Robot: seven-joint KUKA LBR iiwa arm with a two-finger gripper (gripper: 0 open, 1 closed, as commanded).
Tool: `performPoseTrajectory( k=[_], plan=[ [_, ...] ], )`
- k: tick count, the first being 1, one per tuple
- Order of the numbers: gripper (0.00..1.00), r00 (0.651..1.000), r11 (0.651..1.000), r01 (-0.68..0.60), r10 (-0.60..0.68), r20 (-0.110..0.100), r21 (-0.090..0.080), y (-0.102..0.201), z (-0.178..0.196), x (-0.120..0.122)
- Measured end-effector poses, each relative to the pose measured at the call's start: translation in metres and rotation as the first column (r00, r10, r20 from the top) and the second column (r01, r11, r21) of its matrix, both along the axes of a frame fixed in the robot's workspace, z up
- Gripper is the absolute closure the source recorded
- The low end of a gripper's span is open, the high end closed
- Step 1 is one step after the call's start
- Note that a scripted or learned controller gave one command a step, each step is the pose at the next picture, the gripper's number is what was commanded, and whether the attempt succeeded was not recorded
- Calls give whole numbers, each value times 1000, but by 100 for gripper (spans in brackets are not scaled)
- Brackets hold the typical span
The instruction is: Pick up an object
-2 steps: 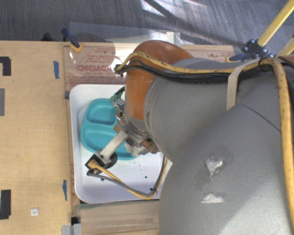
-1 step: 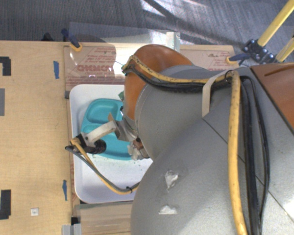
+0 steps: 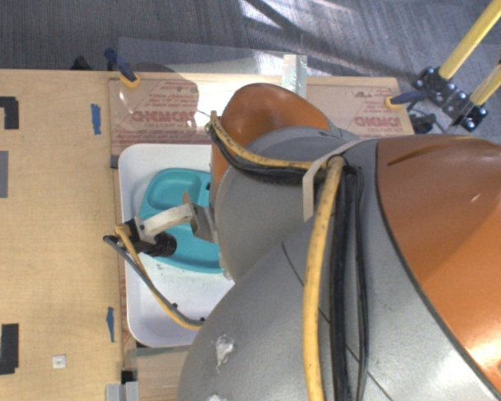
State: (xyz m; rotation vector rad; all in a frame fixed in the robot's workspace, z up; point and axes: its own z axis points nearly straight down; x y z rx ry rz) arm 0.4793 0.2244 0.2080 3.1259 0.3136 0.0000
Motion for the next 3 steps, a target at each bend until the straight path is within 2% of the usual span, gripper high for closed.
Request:
performPoseTrajectory(
  k=[1,2,3],
  plan=[
    [100,999,1000,-31,31,8,4,1,144,1],
    [100,954,954,-298,298,-7,-1,0,50,-1],
    [100,1000,1000,0,0,-3,-2,0,9,-1]
  ],
)
